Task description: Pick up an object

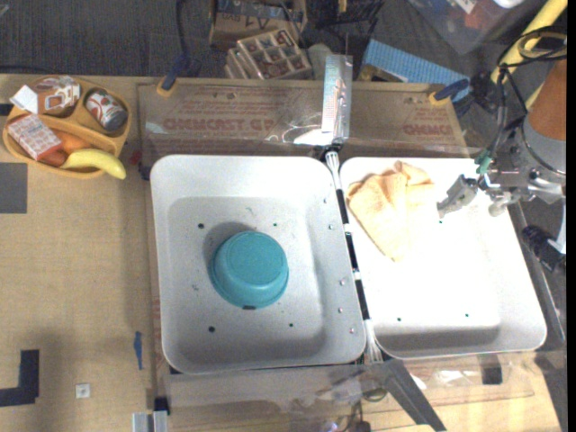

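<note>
A wooden bench (pixel 72 277) is stretching across the scene, with dark floor and a clutter of boxes and cables lying beyond its far edge. At the far left of the bench, a yellow dish (pixel 54 147) is sitting with a banana (pixel 97 161) lying along its near rim and a few small packets and tins resting inside. A strip of brown cardboard (pixel 234 120) with red lettering is running behind both bins.

Moving right, the left bin (pixel 180 196) is holding a teal bowl (pixel 251 268), which is lying upside down near the bin's middle, well apart from the walls. A narrow divider is running between the two bins where their rims are meeting.

The right bin (pixel 468 304) is holding a crumpled tan cloth (pixel 387 203), which is lying in the bin's far left corner, close to the divider and the back wall. The rest of this bin's floor is showing bare white.

Further right, the gripper (pixel 474 195) is hanging over the far right part of the right bin, just right of the cloth but apart from it. Its two fingers are standing spread, with nothing between them. The grey arm (pixel 544 165) with its orange band is reaching in from the right edge, with cables looping above it.
</note>
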Available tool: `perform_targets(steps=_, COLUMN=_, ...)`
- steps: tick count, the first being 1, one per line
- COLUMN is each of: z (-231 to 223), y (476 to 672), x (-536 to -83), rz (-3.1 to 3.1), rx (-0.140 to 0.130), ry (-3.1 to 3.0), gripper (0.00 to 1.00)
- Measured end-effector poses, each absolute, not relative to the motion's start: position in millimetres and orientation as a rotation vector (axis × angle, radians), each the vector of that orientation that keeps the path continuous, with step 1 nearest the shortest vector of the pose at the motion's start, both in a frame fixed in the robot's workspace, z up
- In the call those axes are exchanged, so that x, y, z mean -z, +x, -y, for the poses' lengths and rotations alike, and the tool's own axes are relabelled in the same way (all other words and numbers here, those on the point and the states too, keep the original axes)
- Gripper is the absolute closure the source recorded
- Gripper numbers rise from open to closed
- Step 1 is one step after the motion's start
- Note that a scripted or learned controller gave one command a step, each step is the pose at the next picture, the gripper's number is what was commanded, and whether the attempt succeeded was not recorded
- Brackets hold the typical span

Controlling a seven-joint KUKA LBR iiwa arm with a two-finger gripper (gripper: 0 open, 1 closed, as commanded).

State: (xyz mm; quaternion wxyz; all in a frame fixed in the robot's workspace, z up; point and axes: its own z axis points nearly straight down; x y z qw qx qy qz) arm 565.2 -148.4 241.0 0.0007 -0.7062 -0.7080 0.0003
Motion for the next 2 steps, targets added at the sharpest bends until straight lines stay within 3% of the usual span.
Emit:
perform_targets(steps=1, z=98, y=637.3, x=-197, rz=2.225, rx=0.002, ry=-2.221, gripper=0.00)
perform_targets(steps=2, z=101, y=667.3, x=-126, rz=2.131, rx=0.000, ry=-2.310, gripper=0.00)
